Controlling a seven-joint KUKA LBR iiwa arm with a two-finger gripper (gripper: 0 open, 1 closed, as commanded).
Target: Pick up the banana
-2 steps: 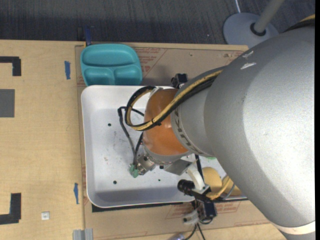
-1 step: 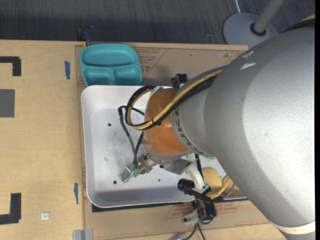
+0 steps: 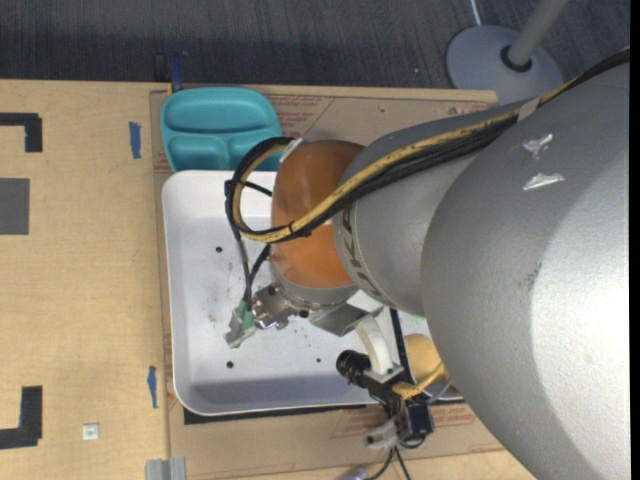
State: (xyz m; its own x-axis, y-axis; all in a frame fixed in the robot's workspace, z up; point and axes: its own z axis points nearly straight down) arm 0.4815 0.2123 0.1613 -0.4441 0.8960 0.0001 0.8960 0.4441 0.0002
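Note:
The grey arm with its orange band [image 3: 310, 228] covers most of the right side and reaches down into the white bin [image 3: 190, 218]. My gripper [image 3: 243, 325] hangs low over the bin's floor, left of middle, with nothing visible in it. A rounded yellow shape [image 3: 422, 356], possibly the banana, peeks out from under the arm near the bin's front right corner. The rest of it is hidden by the arm. The gripper is well to the left of that shape.
A teal compartment tray [image 3: 215, 128] lies at the bin's far edge. Black and yellow cables [image 3: 245, 230] loop off the wrist over the bin. Cardboard bench surface [image 3: 80, 268] spreads to the left. The arm hides the second bin.

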